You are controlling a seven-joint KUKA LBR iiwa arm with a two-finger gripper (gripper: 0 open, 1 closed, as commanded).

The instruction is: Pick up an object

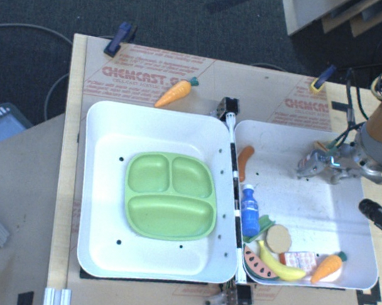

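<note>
Watermelon slice (260, 264), banana (279, 265) and carrot (327, 267) crowd the right bin's (325, 212) near rim, below and left of my pincer (313, 164). Whether it is open I cannot tell; I see nothing held. Nearest target: sausage (245, 161), left, long axis upright, open floor between.

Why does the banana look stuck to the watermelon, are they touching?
Touching. The camera view shows the banana lying across the watermelon slice's top edge, overlapping it with no gap between them, in the right bin.
</note>
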